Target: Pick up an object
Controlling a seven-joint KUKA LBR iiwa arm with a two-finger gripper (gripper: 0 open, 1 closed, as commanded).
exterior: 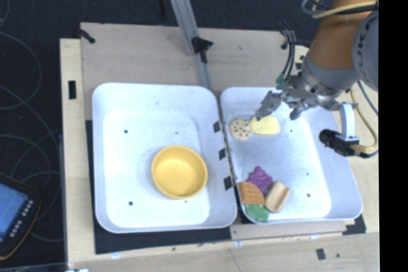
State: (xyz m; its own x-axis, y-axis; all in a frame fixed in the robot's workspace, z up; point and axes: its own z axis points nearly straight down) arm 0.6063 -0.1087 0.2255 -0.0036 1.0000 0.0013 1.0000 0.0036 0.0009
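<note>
The pincer was over the right bin, near its far edge, with its two fingers spread wide apart and nothing between them. One finger pointed down toward a pale yellow object that lay on the bin floor, and its tip was just above or touching this object; I could not tell which. Just beside the yellow object, toward the middle of the desk, lay a round cookie with dark spots, and the two were touching or almost touching. At the near left corner of the same bin there was a small group of things close together: a purple bunch of grapes, an orange waffle-like piece, a beige bread roll and something green under them. The left bin carried a yellow bowl, upright, nearer to its near edge. The grey arm with the orange band came in from the far right corner of the desk.
</note>
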